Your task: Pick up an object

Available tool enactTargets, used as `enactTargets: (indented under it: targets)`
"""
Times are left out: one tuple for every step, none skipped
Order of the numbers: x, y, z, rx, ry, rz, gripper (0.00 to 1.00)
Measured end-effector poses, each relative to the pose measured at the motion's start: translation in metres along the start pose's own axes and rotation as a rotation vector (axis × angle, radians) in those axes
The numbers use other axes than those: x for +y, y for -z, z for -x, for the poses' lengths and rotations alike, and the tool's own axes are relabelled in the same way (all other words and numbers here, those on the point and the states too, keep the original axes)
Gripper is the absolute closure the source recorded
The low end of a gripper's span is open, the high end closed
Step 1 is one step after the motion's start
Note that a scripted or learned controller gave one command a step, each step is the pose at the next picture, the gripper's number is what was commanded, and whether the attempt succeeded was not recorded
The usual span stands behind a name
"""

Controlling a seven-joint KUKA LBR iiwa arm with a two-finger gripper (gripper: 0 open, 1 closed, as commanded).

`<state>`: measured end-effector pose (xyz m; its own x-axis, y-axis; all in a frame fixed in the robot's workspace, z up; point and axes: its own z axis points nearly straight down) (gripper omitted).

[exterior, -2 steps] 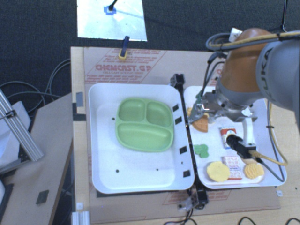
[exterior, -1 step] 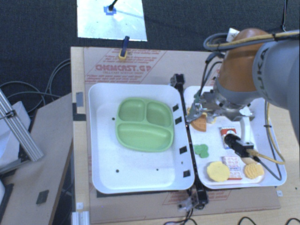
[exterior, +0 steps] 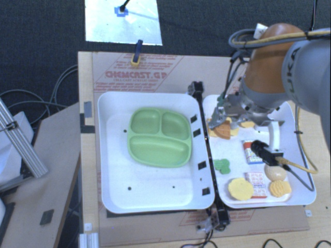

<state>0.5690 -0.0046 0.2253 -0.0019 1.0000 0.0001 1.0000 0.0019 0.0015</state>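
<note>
My gripper (exterior: 220,117) is low over the far left corner of the right bin (exterior: 297,138), under the grey arm with its orange band. An orange-brown wedge of toy food (exterior: 224,132) lies right at its tip, touching or nearly so. Other pieces in the right bin are a small green piece (exterior: 222,165), a yellow round piece (exterior: 240,188), a ridged yellow biscuit (exterior: 280,188), a beige round piece (exterior: 275,172) and two red-and-white packets (exterior: 252,154) (exterior: 256,182). Whether anything is held is hidden by the wrist.
The left bin (exterior: 111,154) holds a green divided plate (exterior: 159,137). A black-clipped divider (exterior: 202,138) separates the two bins. A black plug with a yellow cable (exterior: 269,155) hangs over the right bin. Cardboard lies beneath both bins.
</note>
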Motion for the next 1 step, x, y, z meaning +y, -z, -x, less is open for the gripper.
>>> enactTargets:
  targets:
    - [-0.0133,-0.009,-0.0075,0.0,0.002,-0.004,1.0]
